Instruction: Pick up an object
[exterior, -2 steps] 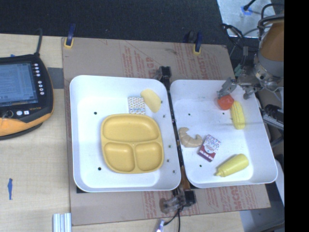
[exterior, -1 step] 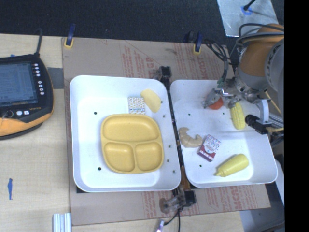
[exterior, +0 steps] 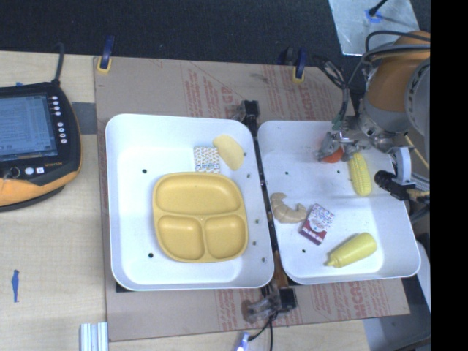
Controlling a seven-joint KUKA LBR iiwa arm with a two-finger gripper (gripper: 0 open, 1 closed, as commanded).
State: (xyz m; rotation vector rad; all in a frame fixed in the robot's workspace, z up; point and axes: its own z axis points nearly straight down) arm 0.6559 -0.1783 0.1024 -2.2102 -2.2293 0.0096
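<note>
Nearest the camera in the right bin point(exterior: 409, 269) lies a yellow squeeze bottle point(exterior: 352, 249) on its side. Just up-left of it sits a small red and white packet point(exterior: 316, 223); its print is too small to read. Beside that, near the bins' shared edge, lies a tan irregular piece point(exterior: 287, 210). A yellow corn cob point(exterior: 359, 174) lies upright in the far part of the bin, close under the pincer point(exterior: 338, 143). A small orange-red item point(exterior: 331, 154) sits at the pincer tip; whether it is gripped, and how wide the pincer stands, cannot be told. The left bin point(exterior: 124, 196) holds a yellow divided plate point(exterior: 199, 216), a checked packet point(exterior: 207, 159) and a pale yellow piece point(exterior: 229, 151). A tablet controller point(exterior: 33, 141) rests on the worktop point(exterior: 44, 269) at left.
</note>
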